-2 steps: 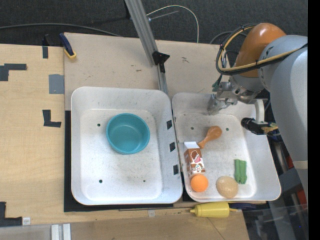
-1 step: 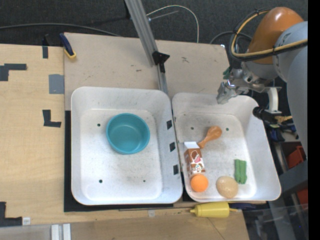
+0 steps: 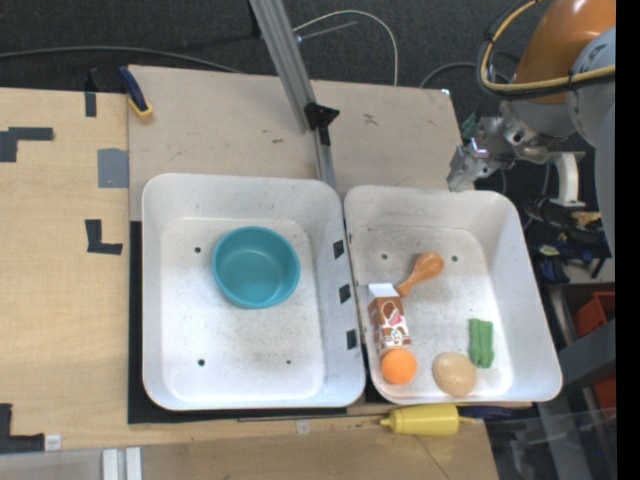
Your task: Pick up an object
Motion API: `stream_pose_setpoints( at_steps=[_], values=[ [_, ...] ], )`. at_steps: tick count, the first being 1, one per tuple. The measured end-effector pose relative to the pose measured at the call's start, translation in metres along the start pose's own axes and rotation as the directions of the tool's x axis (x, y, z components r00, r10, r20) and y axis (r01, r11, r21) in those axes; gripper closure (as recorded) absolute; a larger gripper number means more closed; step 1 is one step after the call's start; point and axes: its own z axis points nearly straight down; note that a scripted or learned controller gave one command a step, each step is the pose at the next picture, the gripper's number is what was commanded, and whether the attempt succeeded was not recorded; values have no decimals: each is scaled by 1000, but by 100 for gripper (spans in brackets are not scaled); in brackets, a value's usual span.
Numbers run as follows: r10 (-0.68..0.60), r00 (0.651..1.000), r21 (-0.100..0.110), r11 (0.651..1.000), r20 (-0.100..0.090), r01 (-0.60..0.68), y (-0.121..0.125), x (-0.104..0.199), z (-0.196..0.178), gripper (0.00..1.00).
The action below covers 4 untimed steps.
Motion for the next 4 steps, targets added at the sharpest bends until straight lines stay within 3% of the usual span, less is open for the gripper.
stream_pose_setpoints(
  at_steps=[1,4],
  values=[
    [0,1000,-1,1000,0,0,-8,3,-53,100],
    [-3,1000,8,1000,-2,3,-53,155,-35,100]
  ],
)
